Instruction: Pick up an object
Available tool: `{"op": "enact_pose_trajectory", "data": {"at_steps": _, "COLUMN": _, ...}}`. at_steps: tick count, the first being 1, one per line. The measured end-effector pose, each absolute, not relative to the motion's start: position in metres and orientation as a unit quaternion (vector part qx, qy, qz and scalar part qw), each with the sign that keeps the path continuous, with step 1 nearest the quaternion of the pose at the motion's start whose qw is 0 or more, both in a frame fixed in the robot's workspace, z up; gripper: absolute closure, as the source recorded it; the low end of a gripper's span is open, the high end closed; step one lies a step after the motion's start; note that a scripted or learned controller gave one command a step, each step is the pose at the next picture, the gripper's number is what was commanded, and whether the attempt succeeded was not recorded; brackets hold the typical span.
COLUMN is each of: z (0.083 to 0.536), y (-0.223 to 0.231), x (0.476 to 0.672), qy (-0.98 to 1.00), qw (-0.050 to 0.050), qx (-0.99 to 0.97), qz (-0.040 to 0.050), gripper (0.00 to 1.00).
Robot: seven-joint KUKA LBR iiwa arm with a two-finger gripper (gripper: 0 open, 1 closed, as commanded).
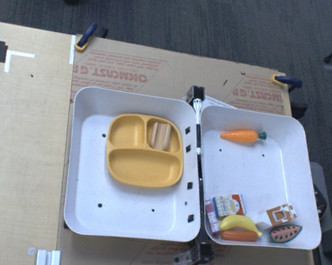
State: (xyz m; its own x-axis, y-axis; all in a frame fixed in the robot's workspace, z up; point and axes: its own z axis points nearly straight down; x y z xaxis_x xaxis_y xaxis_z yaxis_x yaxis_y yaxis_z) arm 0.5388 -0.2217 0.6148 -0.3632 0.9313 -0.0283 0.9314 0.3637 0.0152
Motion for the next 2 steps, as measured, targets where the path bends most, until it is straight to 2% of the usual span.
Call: {"op": "enact_pose_trajectory", "data": {"at_steps": 2, "z": 0.6332, "y": -0.2212, "x": 0.5419, "qy": 0.827, "qw": 0.021, "qx": 0.562, "qz": -0.0013, "gripper": 1.00}}
